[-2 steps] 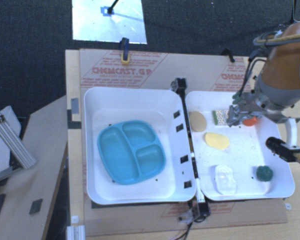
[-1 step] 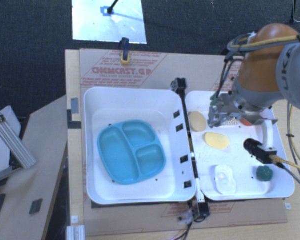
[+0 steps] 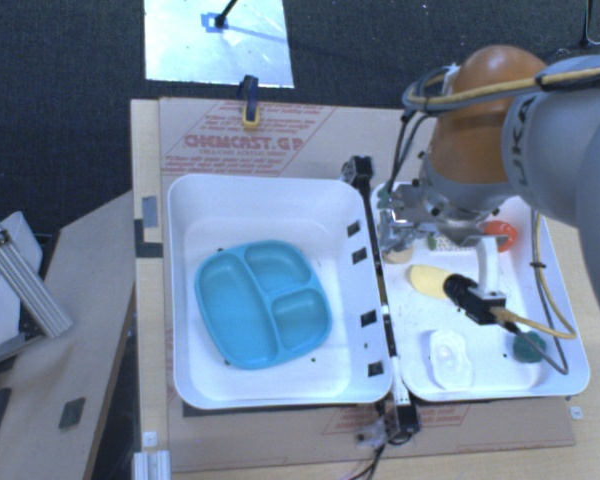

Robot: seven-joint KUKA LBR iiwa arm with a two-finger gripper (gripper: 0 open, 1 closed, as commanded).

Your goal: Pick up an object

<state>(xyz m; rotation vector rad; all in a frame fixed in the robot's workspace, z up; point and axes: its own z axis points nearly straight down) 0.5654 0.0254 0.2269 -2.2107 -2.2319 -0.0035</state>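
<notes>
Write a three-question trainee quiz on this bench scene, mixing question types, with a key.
1. True or false: the blue divided tray lies in the left bin.
2. Which item lies nearest the front edge of the right bin? A) yellow object B) white object C) orange object
3. Fill in: the arm hangs over the ___ bin.

Key: 1 true; 2 B; 3 right.

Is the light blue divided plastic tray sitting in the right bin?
No, the light blue divided plastic tray lies flat in the left white bin, while the right white bin holds the small objects under the arm.
</notes>
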